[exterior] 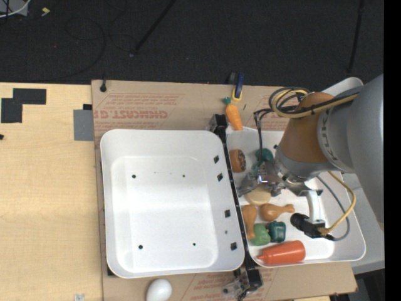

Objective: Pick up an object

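Red lettering on the cardboard sheet (135,113) appears upside down, not clearly legible.

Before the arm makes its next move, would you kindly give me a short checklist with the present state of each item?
1. Gripper is over the right bin, where the objects lie: ok.
2. Something is held between the fingers: cannot tell; the wrist hides them.
3. Pale oval object sits right beside the gripper, within easy reach: ok.
4. Room around it for a clean grasp: not ok; the brown round piece and the orange drumstick-shaped toy crowd close.
5. Red-orange carrot-shaped toy lies apart at the bin's near edge, an easier alternative target: ok.
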`<state>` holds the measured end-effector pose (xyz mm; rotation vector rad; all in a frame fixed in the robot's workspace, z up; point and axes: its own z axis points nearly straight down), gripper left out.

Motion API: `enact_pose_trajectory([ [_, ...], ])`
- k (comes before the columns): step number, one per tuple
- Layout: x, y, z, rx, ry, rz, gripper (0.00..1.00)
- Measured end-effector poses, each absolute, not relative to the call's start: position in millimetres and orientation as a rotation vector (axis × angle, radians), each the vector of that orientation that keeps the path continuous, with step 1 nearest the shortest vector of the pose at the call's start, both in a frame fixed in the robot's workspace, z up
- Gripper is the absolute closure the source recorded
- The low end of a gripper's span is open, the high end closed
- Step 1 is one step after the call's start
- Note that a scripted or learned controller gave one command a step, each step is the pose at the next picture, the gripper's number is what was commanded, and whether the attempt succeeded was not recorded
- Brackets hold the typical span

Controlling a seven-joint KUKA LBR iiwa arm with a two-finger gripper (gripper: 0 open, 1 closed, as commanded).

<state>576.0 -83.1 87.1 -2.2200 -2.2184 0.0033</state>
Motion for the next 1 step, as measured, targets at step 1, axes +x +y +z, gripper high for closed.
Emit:
enact_pose_trajectory([
  [1,575.4,-83.8,96.5,-2.22,-2.215,0.006,1.0],
])
